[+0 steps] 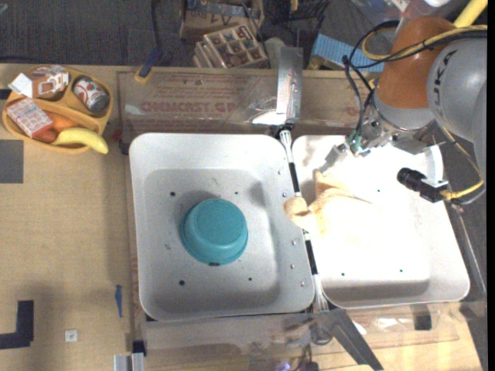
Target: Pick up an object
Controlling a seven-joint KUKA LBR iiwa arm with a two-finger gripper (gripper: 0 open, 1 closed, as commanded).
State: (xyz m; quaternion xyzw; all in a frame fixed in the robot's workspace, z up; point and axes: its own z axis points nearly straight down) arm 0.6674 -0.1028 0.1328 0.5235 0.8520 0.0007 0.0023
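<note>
While arm (433, 68) leans in, pincer (340, 154) hovers above right bin (433, 284).

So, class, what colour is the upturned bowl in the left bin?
Teal, a blue-green; the bowl shows clearly in the camera view.

Teal bowl (215, 231) looks smooth matt plastic, both white bins (155, 161) glossy moulded plastic w/ soft glare, bench (62, 238) matt brown wood/board, arm (456, 68) satin grey metal w/ glossy orange band.
</note>
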